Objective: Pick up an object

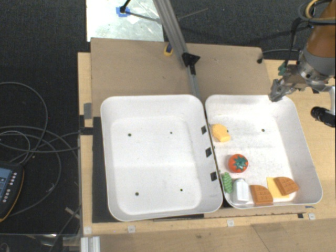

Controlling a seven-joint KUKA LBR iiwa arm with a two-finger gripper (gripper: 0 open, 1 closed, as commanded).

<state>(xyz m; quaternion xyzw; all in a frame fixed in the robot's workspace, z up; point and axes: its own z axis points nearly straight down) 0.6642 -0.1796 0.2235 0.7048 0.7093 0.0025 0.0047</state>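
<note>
The right bin holds several small items. A yellow piece lies near its left wall. A red tomato with a green top sits lower down. Along the front wall lie a green item, a silver can, a brown waffle-like piece and a yellow block with a brown piece on it. My gripper hangs over the far right corner of that bin, apart from all the items. Nothing shows between its fingers.
The left bin sits beside the right one, joined by black clips. A grey pole slants across the back of the bench. Cables lie on the floor at left.
</note>
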